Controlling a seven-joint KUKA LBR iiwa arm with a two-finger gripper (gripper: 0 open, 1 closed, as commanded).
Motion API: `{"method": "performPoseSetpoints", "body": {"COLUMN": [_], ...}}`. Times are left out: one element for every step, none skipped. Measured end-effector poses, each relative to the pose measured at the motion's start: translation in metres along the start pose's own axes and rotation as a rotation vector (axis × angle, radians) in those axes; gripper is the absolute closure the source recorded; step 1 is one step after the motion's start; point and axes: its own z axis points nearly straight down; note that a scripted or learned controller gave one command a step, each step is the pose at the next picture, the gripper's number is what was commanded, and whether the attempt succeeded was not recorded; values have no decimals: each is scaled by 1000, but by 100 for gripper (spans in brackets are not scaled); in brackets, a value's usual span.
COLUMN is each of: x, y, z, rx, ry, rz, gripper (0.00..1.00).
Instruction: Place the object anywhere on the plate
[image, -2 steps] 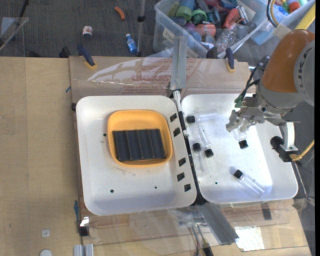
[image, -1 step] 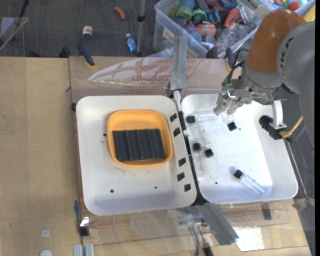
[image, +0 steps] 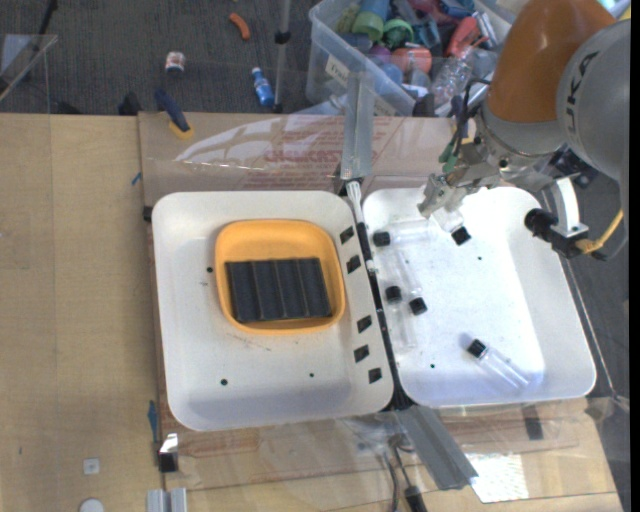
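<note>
pincer (image: 440, 196) blurred, clear vial (image: 495, 362) faint, arm (image: 560, 70) cropped

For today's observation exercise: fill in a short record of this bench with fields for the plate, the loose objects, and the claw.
plate: orange plate in left bin, bearing a dark ribbed block
objects: clear vials with black caps lying in right bin
claw: claw over right bin's far edge; grip unclear
task state: no vial on plate

plate (image: 280, 243) in left bin (image: 180, 330), vial (image: 495, 362) in right bin (image: 560, 340)
</note>
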Motion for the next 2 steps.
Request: {"method": "performPoseSetpoints", "body": {"x": [14, 20], "y": [4, 6], "z": [-26, -46], "rx": [-1, -2], "ry": [0, 0], "rz": [-120, -367], "gripper": [100, 100]}}
